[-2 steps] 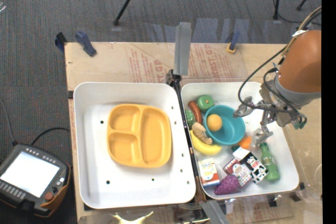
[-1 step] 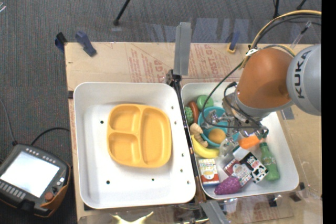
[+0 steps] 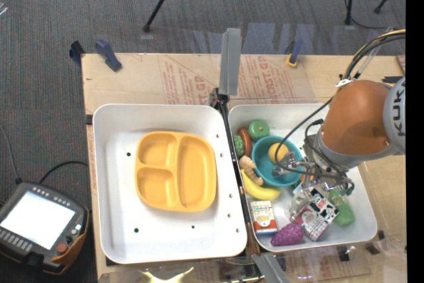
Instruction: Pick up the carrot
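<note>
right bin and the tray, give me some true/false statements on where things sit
1. The yellow divided tray lies in the left bin. True.
2. The teal bowl sits in the left bin. False: it is in the right bin.
3. The banana lies beside the teal bowl. True.
4. The purple grapes rest on the yellow divided tray. False: they lie near the right bin's front edge.
5. The end effector is over the right bin. True.
</note>
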You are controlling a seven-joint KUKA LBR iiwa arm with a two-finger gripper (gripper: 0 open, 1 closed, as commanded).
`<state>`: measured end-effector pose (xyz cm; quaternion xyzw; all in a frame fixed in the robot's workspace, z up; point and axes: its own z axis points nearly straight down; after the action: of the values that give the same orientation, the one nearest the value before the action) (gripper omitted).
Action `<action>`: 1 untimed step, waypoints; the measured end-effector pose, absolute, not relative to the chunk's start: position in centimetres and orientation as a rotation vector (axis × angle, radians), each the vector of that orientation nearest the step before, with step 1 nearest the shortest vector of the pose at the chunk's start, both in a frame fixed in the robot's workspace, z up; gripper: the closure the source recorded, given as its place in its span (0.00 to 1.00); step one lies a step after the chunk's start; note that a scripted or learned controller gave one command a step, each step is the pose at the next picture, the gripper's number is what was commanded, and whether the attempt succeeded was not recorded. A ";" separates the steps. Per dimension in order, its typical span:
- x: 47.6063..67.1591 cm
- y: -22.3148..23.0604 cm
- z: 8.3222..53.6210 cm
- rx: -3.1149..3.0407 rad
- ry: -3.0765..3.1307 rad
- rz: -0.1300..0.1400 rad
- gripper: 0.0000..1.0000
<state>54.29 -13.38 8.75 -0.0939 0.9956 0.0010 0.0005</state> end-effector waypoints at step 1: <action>55.6 -12.5 8.7 0.449 3.112 0.001 0.00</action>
<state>55.62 -12.47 8.69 0.1428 0.9898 0.0005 -0.0012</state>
